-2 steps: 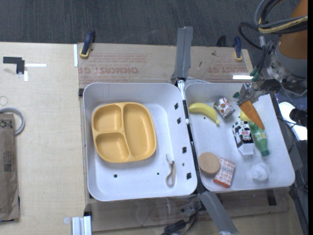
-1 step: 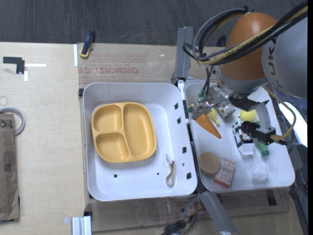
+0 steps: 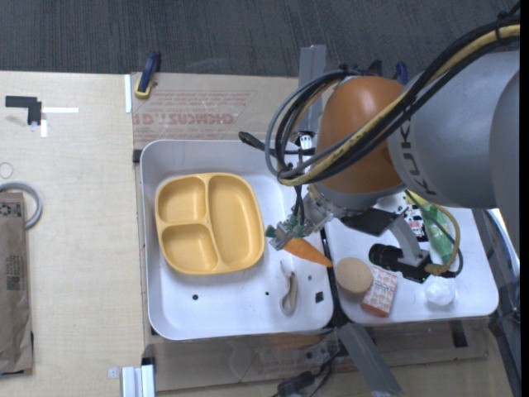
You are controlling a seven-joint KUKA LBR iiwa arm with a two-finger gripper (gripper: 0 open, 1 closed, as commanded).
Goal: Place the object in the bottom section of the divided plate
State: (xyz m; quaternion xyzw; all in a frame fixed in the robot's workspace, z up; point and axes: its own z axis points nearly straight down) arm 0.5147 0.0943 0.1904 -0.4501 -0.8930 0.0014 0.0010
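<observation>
— How far along is it, would you say?

— Not there yet. The yellow plastic divided plate point(image 3: 234, 217) has nothing in any of its three sections, and the bottom section point(image 3: 188, 248), the small one at its lower left, is bare.

— And the object?

— I take it to be the orange toy carrot with the green top point(image 3: 310, 253). It's just off the plate's right rim, low over the floor of the left white bin point(image 3: 223, 304), which also holds the plate.

— Has the robot got it?

— The gripper point(image 3: 291, 231) is right at the carrot's green end, between carrot and plate rim. From here I can't tell how far open it is, or whether it has hold of the carrot at all.

— So what's left?

— By my reckoning nearly everything: a sure grasp, a carry leftward across the plate, then a release into that lower section.

— What else is about? Count it for me.

— One plate, one carrot. Below and right of the plate, one limp grey-brown strip point(image 3: 288, 292) and two tiny dark specks. Farther right of the plate, in the right white bin point(image 3: 475, 288): one round tan ball point(image 3: 354, 275), one small orange-and-white carton point(image 3: 380, 294), one white lump point(image 3: 439, 292), and one green thing point(image 3: 440, 231) partly hidden. Two bins in all.
</observation>
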